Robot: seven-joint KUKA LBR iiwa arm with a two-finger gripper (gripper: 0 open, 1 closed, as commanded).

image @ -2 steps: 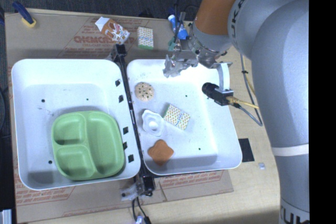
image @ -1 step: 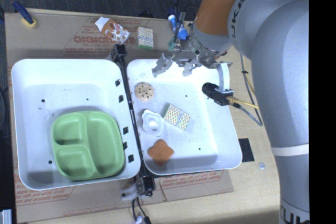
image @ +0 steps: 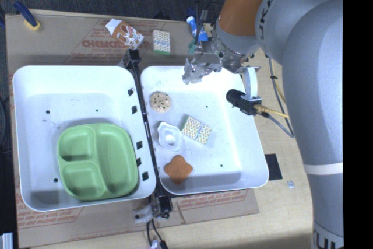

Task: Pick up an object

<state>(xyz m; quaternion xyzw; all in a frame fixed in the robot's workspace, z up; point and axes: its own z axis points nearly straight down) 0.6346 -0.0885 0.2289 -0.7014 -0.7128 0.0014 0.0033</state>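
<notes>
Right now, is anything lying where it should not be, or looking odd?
Yes. Two small packets lie on the cardboard behind the bins, outside both. In the right bin, the cookie, white cup, patterned packet and orange piece look unspilled.

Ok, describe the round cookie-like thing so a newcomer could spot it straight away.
Start from the right-hand white bin, the one without the green divided tray. Along its left side, nearest the far end, lies the round tan cookie with dark specks. It is flat and circular, unlike the white cup-shaped piece, the patterned square packet and the orange lump closer to the camera.
</notes>
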